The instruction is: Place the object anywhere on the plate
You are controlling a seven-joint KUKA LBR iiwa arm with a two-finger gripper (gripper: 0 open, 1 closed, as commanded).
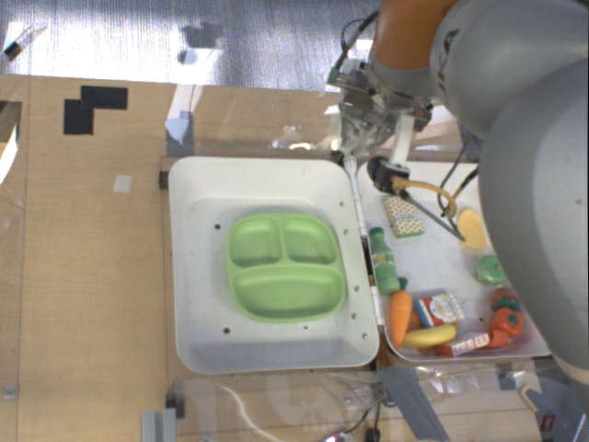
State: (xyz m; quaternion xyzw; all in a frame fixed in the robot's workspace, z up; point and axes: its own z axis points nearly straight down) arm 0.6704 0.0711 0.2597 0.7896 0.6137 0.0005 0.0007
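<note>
the green plate (286, 267) lies bare in the left bin (198, 247); the pincer (361, 145), grip state impossible to tell, hovers above the toy-filled right bin (433, 238), nothing moved yet.

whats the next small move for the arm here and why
Probably lower the gripper toward one toy in the right bin, perhaps the green bottle nearest it. The green plate in the left bin carries nothing, and the carrot, banana and other toys lie in the right bin, so a pick comes first.
</note>
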